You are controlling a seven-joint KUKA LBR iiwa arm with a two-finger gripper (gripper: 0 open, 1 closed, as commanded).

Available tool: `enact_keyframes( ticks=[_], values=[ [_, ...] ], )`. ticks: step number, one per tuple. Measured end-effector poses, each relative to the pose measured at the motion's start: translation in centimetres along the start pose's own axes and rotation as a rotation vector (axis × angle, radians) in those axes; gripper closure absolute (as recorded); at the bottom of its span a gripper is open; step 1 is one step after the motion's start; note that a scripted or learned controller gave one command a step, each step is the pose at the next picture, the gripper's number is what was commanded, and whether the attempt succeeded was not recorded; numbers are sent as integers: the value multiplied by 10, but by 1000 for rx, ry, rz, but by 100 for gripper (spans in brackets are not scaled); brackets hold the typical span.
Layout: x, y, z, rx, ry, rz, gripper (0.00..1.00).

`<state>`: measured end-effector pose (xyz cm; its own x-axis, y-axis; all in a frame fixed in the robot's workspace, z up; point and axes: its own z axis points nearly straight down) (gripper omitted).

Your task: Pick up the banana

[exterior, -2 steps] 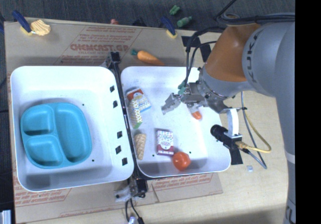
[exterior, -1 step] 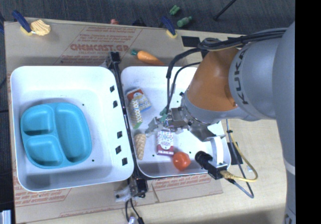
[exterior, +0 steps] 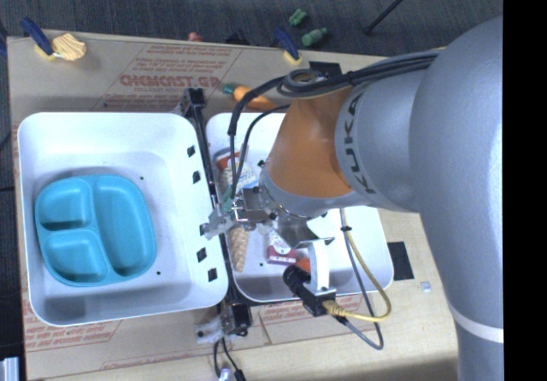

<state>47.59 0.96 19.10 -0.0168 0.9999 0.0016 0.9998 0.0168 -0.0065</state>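
Observation:
My gripper (exterior: 245, 215) hangs low over the left part of the right bin (exterior: 369, 244), close to the wall between the two bins. The grey arm with its orange band (exterior: 312, 149) covers most of that bin and hides what lies beneath it. Just under the gripper lies a tan, ridged, cone-like object (exterior: 238, 249). A small pink and red item (exterior: 280, 252) and an orange piece (exterior: 296, 266) lie beside it.
The left bin (exterior: 51, 136) holds a blue divided plate (exterior: 94, 228). An orange item (exterior: 254, 96) lies on the cardboard behind the right bin. A yellow cable (exterior: 363, 285) loops over the right bin's front rim. Clamps (exterior: 195, 101) sit along the divider.

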Motion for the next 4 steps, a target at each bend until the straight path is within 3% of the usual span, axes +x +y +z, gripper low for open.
enact_keyframes(
  ticks=[1, 2, 3, 4],
  values=[
    [76, 1, -11, -3, -2, -230, 0],
    [115, 5, 98, -11, -4, -496, 0],
    [111, 4, 89, -2, -8, -493, 100],
    [133, 4, 99, -9, -8, 72, 100]
  ],
)
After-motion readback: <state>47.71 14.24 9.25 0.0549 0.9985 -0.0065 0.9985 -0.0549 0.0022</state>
